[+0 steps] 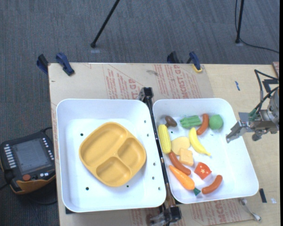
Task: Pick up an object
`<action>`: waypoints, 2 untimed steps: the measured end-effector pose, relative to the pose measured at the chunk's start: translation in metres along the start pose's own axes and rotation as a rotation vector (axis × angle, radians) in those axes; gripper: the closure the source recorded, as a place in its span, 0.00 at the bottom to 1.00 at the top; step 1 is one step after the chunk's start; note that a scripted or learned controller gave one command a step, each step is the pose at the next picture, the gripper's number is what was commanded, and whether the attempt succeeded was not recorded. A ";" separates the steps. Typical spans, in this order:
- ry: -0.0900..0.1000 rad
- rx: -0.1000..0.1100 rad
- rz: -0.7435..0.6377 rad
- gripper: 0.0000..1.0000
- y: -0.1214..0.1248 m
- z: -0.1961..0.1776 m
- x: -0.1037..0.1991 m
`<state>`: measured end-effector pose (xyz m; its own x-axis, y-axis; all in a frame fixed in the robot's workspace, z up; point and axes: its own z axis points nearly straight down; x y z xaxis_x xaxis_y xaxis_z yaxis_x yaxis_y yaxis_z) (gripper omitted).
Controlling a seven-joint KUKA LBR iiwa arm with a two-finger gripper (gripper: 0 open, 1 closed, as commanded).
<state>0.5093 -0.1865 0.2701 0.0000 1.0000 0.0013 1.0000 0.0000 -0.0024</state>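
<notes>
Hovering at the right bin's [236,108] edge, the hand [232,136] seems spread, holding nothing.

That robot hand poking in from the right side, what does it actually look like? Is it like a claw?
Roughly, yes. The gripper is a small grey metal piece, ending in a thin angular finger that points toward the right bin. Behind it sits a blocky grey body with a tiny green spot, and thin dark cables loop above it. It is too small and blurred to show more.
</notes>
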 end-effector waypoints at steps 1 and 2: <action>0.002 0.004 0.179 0.00 0.039 0.130 0.036; -0.001 -0.009 -0.037 0.00 0.047 0.179 0.063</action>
<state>0.5558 -0.1228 0.0909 -0.0368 0.9993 -0.0002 0.9993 0.0368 0.0065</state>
